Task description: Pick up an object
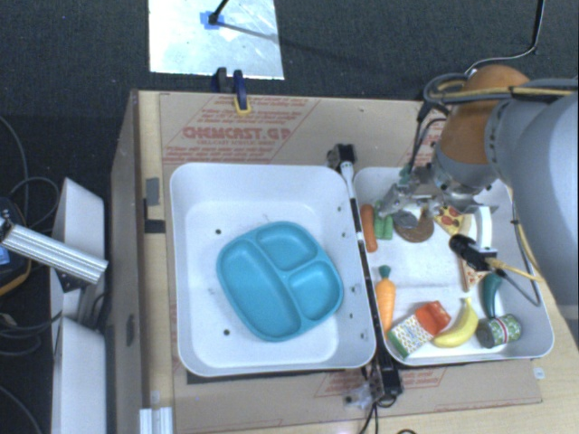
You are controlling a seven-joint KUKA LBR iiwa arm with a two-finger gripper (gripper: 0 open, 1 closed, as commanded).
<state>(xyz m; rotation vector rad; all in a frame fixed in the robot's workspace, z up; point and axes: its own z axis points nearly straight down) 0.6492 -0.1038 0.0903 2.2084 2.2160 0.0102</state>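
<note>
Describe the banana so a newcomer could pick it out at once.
Look in the right bin, along its near edge. The banana lies there, curved, between the orange-red block and a small can. It is the only plain yellow item in that bin.

Brown bench with red printed lettering across its upper part, filling the middle of the frame. Directly on it, two shallow white bins side by side, touching along a black seam at centre: left bin toward centre-left, right bin toward lower right. At the bench's top edge, a small blue and yellow clamp (gripping the rim, just above the lettering)
</note>
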